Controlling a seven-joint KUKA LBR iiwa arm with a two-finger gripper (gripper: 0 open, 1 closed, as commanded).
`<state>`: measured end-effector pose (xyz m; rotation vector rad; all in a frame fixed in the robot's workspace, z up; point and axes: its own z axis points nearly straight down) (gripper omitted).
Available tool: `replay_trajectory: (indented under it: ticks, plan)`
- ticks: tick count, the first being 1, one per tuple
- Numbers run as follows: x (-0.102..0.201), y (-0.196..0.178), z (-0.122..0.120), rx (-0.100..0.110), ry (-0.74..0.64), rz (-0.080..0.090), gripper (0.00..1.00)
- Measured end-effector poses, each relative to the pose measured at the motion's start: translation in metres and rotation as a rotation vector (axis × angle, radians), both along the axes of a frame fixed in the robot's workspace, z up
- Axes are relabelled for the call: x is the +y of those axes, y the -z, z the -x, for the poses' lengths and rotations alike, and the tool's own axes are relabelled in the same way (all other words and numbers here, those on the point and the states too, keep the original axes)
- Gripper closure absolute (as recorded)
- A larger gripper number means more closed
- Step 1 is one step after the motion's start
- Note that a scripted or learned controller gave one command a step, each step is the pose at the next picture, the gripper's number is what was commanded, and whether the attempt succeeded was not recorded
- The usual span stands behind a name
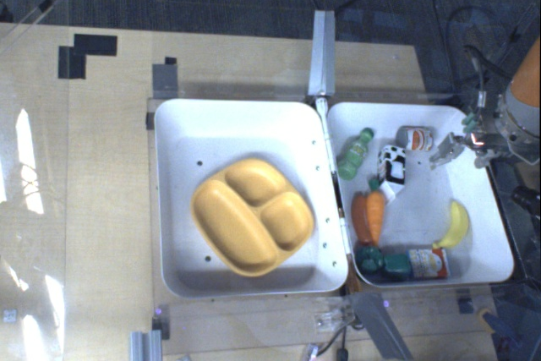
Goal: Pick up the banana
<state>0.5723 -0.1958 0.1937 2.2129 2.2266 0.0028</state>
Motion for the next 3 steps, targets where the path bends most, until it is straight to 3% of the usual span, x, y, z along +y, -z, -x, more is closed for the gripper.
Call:
replay_trajectory:
  ticks: [1, 2, 3]
  plan:
    - [-0.010, 0.097, 0.053, 0.000, -0.068, 0.000, 0.00]
    - [-0.008, 0.105, 0.080, -0.011, -0.042, 0.001, 0.00]
    - [-0.008, 0.093, 0.078, -0.017, -0.044, 0.001, 1.00]
